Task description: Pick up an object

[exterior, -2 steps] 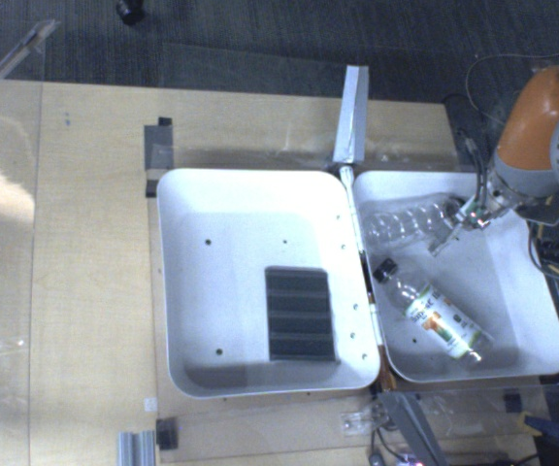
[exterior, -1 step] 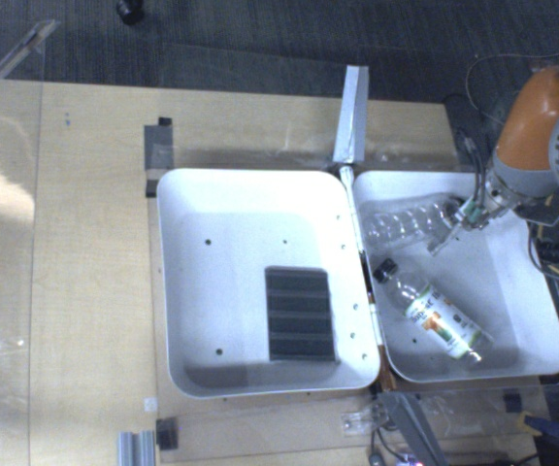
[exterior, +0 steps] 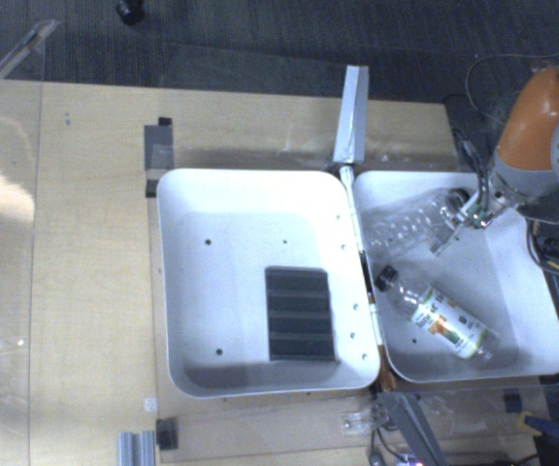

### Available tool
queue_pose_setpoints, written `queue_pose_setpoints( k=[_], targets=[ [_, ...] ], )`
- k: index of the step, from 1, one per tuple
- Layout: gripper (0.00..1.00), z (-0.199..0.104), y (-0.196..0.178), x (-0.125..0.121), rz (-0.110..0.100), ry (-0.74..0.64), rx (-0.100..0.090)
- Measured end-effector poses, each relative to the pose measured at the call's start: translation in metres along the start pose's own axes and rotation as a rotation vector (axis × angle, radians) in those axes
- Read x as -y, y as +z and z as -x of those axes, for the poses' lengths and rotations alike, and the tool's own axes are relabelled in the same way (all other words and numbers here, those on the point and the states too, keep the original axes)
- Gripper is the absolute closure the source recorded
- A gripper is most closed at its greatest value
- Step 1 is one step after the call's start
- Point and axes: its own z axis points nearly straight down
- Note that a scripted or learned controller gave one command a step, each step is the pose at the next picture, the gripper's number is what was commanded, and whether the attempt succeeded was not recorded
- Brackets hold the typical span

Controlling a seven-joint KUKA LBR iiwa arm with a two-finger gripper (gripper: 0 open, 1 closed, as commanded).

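Note:
A clear plastic bottle (exterior: pixel 439 320) with a black cap and a green-orange label lies on its side in the right bin (exterior: pixel 532 309). A crumpled clear plastic container (exterior: pixel 408 225) rests in that bin's far part. A black ridged block (exterior: pixel 299 312) lies flat in the left bin (exterior: pixel 212 260). My gripper (exterior: pixel 462 219) reaches down into the right bin's far right area, right at the clear container's right end. Whether it touches the container is unclear.
The arm's orange band (exterior: pixel 542 115) and grey wrist hang over the right bin's far right corner. A grey metal bar (exterior: pixel 352 115) stands behind the joint between the bins. Cables (exterior: pixel 551 246) run along the right bin's right side.

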Motion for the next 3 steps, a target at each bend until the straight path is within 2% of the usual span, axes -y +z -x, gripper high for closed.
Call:
queue_pose_setpoints(
  k=[1, 2, 3],
  targets=[
    [0.00, 0.012, 0.001, 0.000, 0.006, 0.217, -0.037],
    [0.00, -0.020, -0.007, 0.005, 0.053, 0.152, 0.023],
    [0.00, -0.092, -0.001, 0.050, 0.062, -0.071, 0.023]
  ],
)
